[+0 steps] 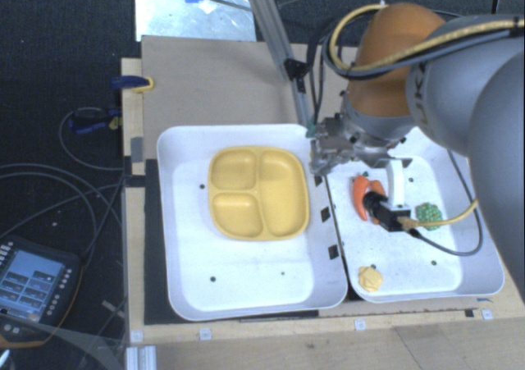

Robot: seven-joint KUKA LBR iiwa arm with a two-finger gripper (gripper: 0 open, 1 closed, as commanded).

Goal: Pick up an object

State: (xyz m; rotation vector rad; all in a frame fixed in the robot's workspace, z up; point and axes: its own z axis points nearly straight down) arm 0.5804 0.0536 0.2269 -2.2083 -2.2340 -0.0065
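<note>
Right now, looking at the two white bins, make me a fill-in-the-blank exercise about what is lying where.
1. The yellow plastic divided plate lies in the ____ bin of the camera view.
2. That plate is divided into ____ compartments.
3. The small green bumpy object lies in the same bin as the ____ carrot-shaped toy.
4. The small pale yellow object rests near the right bin's ____ edge in the view.

Missing words: left; three; orange; lower
</note>
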